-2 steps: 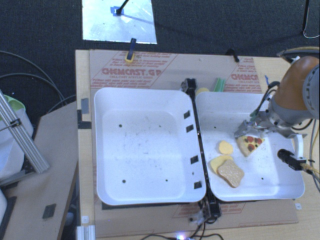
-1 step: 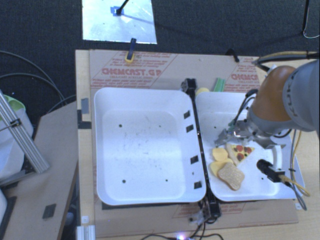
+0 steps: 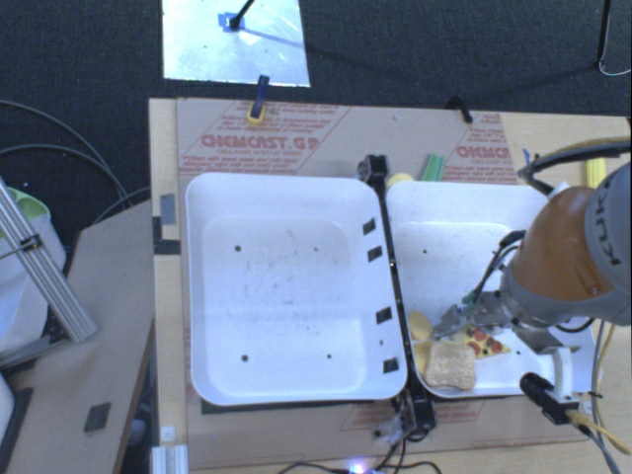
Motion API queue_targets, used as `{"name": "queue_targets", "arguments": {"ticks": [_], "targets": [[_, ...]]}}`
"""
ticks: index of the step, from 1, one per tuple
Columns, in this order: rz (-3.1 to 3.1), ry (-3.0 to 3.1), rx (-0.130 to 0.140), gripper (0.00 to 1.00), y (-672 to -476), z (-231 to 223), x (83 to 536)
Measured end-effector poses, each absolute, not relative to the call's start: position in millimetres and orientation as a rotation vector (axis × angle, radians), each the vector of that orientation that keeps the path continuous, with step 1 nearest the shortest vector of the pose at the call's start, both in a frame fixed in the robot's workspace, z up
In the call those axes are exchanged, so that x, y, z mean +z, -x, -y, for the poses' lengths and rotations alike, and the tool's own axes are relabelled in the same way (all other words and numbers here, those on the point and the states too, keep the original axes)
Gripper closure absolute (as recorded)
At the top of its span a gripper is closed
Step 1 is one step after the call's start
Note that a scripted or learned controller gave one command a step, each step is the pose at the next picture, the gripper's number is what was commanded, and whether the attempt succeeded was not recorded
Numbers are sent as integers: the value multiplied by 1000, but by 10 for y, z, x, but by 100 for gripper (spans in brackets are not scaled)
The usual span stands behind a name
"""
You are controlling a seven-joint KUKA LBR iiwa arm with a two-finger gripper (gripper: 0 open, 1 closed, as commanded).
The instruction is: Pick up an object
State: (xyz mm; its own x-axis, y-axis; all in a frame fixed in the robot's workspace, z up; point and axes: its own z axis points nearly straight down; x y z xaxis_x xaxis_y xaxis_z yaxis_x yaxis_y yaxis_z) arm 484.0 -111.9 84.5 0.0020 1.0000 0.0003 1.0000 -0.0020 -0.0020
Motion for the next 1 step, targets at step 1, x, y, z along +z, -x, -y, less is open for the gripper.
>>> {"name": "queue_targets", "arguments": {"ticks": [1], "targets": [[2226, 2222, -5, 100, -4882, 1113, 951]]}}
